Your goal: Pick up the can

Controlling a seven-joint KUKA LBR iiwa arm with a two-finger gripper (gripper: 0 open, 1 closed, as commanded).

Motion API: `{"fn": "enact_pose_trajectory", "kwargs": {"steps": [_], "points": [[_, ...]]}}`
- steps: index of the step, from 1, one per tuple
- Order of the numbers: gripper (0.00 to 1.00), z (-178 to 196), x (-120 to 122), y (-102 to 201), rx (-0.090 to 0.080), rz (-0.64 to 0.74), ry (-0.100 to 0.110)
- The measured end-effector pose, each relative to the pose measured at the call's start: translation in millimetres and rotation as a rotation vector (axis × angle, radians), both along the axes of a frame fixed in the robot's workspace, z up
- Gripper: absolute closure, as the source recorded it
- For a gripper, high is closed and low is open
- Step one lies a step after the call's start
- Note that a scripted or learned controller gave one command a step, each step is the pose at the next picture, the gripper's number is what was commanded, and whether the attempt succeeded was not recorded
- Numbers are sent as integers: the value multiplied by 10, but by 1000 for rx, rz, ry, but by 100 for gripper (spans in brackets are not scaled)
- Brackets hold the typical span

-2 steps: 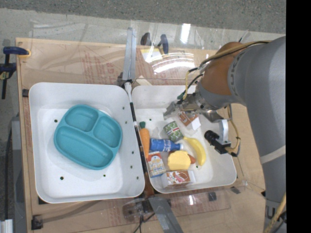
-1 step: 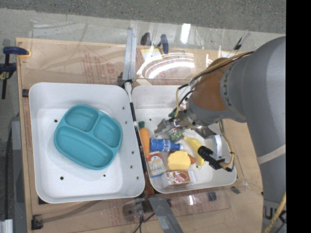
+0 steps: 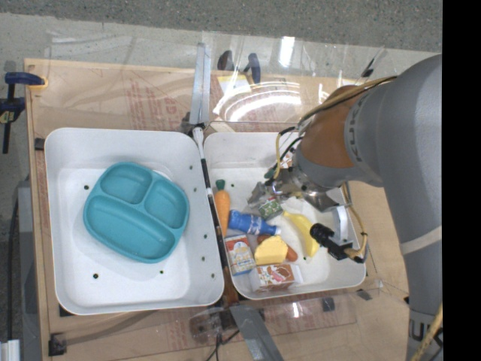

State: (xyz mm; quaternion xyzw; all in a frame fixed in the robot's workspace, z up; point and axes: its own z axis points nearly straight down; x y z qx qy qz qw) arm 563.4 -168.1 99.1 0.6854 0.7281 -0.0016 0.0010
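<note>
- Grey arm (image 3: 376,134) with its orange band reached in from the right above the right bin and covered that bin's far right corner.
- Left bin (image 3: 68,138), shallow and white, held a single item.
- Right bin (image 3: 240,156), of like form, stood touching the left bin along one long side and held a cluster of small items in its near half.
- Teal plate (image 3: 135,210), divided into three compartments, lay flat at the middle of the left bin.
- Yellow banana (image 3: 302,230) lay in the right bin, right of the cluster.
- Orange carrot (image 3: 222,201) lay against the wall shared with the left bin.
- Blue bottle (image 3: 252,222) lay on its side between the carrot and the banana.
- Yellow cheese wedge (image 3: 270,251) sat just below the bottle.
- Red-and-white carton (image 3: 239,256) and a printed box (image 3: 276,275) lay beside the near wall; their lettering was too small to read.
- Can (image 3: 271,207), green-labelled with no legible writing, lay in the right bin just above the bottle's cap end.
- Gripper (image 3: 269,190) hung directly over the can; whether it was open or closed could not be told.
</note>
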Motion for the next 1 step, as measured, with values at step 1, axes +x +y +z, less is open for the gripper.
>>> {"fn": "enact_pose_trajectory", "kwargs": {"steps": [1], "points": [[100,1197,-385,115,3,-70,-3]]}}
